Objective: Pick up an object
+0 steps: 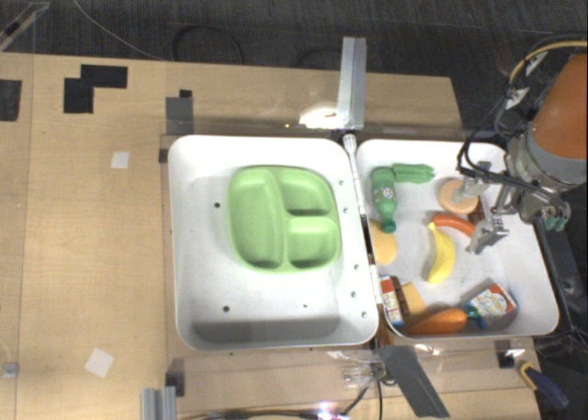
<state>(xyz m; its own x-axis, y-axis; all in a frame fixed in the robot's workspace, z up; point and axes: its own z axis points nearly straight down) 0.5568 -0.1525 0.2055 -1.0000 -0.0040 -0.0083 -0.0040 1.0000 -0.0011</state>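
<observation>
The gripper [485,230], its fingers apart and clamped on nothing, hangs over the right white bin [542,303] with the curved yellow plastic banana [441,256] just to its left, the banana's long axis running roughly top to bottom, the nearest object to grasp.

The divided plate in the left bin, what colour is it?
The divided plate is light green, plain, with no pattern; it shows clearly in the camera view.
</observation>
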